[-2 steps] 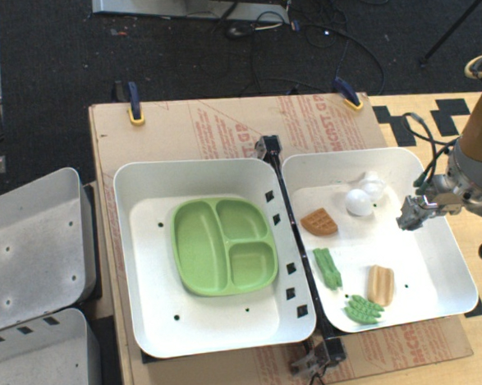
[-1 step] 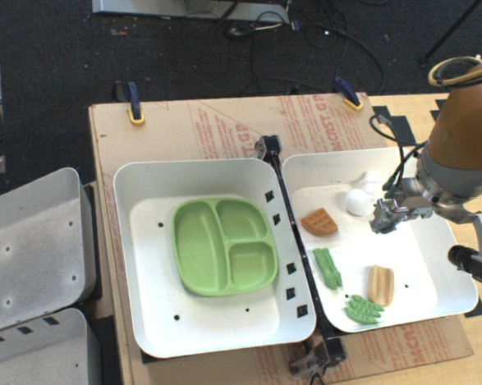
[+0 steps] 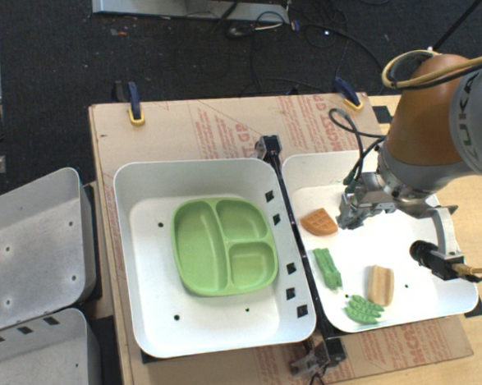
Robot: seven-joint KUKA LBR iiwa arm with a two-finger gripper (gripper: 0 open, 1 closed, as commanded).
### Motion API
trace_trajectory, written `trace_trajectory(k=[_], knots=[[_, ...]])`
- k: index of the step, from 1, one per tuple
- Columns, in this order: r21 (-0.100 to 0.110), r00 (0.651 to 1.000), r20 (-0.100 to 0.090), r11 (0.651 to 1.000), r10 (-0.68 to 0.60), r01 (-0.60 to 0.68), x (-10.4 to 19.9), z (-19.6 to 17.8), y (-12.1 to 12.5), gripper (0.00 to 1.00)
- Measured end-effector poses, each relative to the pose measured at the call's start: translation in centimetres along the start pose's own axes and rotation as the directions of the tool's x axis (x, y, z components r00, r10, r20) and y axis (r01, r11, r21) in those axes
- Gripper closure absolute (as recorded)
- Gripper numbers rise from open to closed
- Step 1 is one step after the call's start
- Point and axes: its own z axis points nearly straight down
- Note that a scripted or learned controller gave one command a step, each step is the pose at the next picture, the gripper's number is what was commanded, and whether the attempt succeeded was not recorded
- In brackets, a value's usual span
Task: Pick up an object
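Robotics lab test bench, from what I'm seeing.

I've got a brown cardboard sheet (image 3: 219, 119) clamped to the bench with yellow-and-blue spring clamps (image 3: 135, 104), two shallow white plastic bins (image 3: 139, 260) joined by a black clip (image 3: 271, 147), loose black cables (image 3: 328, 25) trailing over dark carpet (image 3: 36, 87), spare white trays (image 3: 30, 235) stacked at left, and a grey industrial arm with an orange band (image 3: 429, 108). Toy-like plastic props, not real food.

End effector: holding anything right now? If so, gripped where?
Cannot be told. The end effector sits low in the right bin beside the orange piece, but nothing is visibly between its tips.
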Motion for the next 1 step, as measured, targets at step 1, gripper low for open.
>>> trace_trajectory(k=[1], knots=[[0.002,1.000,0.000,1.000,0.000,0.000,5.49,0.78,0.63,1.00]])
